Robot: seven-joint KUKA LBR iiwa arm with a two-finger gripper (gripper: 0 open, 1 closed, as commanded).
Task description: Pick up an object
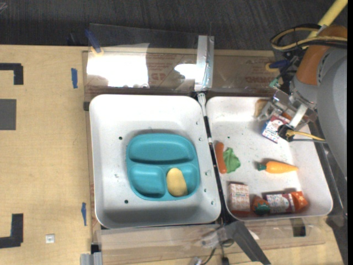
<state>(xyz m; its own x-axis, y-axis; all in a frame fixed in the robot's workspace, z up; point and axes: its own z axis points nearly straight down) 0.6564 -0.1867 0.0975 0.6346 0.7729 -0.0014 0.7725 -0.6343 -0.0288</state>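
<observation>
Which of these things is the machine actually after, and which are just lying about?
Could be picked, all in the right bin near the pincer:
- orange carrot
- carrot with green leaves
- bottle
- small packet

Lying about in the left bin:
- blue tray
- yellow potato

Gripper [279, 121] above right bin [322, 203]

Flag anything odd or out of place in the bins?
Nothing spilled or damaged. One carrot lies hard against the right bin's left wall; the bottle lies on its side by the near wall. The lemon sits in the teal tray, left bin.
</observation>
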